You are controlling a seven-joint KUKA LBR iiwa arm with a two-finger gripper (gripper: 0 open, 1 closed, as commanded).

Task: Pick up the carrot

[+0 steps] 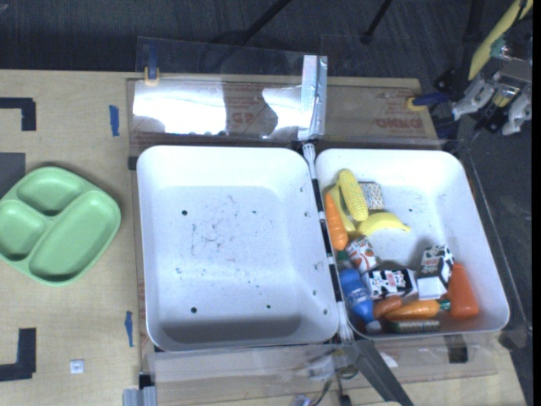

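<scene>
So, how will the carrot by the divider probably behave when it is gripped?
The carrot looks like smooth moulded plastic, so it is probably stiff, light and a little slippery. Its long tapered shape may let it roll or twist. It lies tight between the bin wall and the corn, so it may jam or drag the corn along.

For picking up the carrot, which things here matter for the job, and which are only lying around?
For the job:
- carrot, at the left wall of the right bin
- pincer, beyond that bin's far right corner

Lying about:
- corn
- banana
- blue bottle
- orange bottle
- left bin
- green tray on the bench
</scene>
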